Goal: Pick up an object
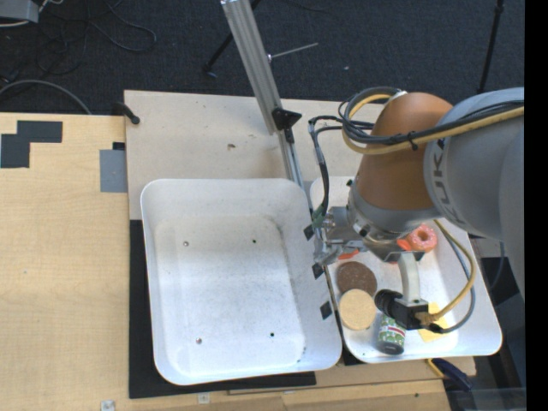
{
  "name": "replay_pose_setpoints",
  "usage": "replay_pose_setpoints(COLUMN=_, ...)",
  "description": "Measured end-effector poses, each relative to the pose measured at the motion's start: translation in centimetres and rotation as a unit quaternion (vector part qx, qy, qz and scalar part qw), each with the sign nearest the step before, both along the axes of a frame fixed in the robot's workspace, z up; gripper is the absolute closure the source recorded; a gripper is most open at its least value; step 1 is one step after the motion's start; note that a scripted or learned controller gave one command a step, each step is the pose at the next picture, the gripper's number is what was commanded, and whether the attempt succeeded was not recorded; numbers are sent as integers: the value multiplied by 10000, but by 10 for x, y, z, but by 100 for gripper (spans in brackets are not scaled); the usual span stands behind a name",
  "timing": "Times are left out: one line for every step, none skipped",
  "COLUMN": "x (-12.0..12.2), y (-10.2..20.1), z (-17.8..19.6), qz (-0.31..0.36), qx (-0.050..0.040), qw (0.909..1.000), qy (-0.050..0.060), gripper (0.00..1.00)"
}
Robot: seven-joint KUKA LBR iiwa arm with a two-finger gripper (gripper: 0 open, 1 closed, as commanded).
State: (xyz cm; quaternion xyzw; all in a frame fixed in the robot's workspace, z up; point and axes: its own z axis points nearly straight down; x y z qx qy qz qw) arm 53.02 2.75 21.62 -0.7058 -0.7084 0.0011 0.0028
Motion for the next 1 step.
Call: replay_pose_setpoints(x=-12, y=61, z=14, qz=14, qx=2, qw=10000, qy=-13, gripper=100)
